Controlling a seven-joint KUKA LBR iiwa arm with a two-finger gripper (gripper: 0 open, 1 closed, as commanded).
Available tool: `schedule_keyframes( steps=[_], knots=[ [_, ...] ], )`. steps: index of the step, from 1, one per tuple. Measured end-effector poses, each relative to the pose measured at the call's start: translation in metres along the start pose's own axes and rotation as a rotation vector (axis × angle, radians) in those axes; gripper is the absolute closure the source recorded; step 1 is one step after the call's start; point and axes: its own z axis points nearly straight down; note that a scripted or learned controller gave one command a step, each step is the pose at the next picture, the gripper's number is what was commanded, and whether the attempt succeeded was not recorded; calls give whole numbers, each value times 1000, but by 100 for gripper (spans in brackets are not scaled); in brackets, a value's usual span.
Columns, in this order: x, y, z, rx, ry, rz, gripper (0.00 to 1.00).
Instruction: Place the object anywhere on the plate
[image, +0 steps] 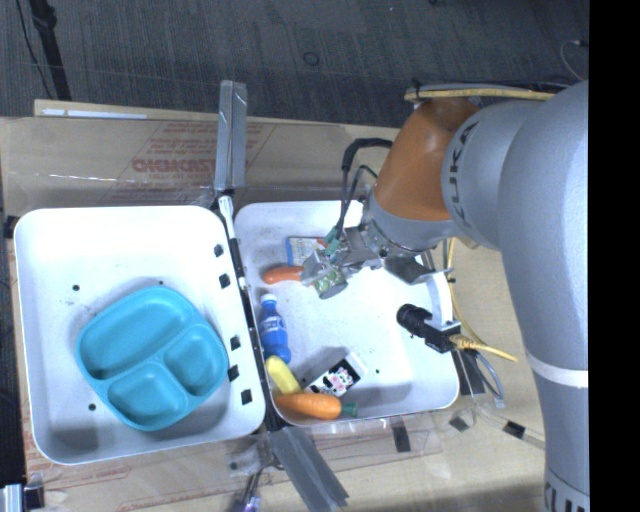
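Gripper (326, 275) is low in the white bin on the view's right (385, 340), over its far-left quarter. From my seat I cannot tell whether it is clenched or released, nor whether anything is held in it.

Just beside the gripper, on the view's left, lies a short orange-red carrot-shaped toy (282, 273), flat on the bin floor. Whether it touches the gripper, I cannot tell. Behind it is a small blue and white packet (303, 246), partly covered by the gripper.

Nearer the camera, along that bin's left wall, a blue plastic bottle with a white cap (272, 330) lies lengthways. Then comes a yellow banana-shaped toy (282, 375), its lower end touching a larger orange carrot with a green tip (312, 405) that lies along the near wall. Just beside the banana is a black and white printed carton (336, 378), lying askew.

The three-compartment blue plastic plate (150, 358) sits in the white bin on the view's left (90, 260), toward its near side and well apart from the gripper, with the bin walls between them. All the loose items I noted lie in the right-hand bin, none on the plate.

Both bins rest on a pale brown surface (100, 150). The grey arm with an orange band (520, 180) reaches in from the view's right
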Motion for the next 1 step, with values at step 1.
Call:
schedule_keyframes(
  steps=[1],
  knots=[
    [67, -48, -13, -1, -1, -64, 100]
  ],
)
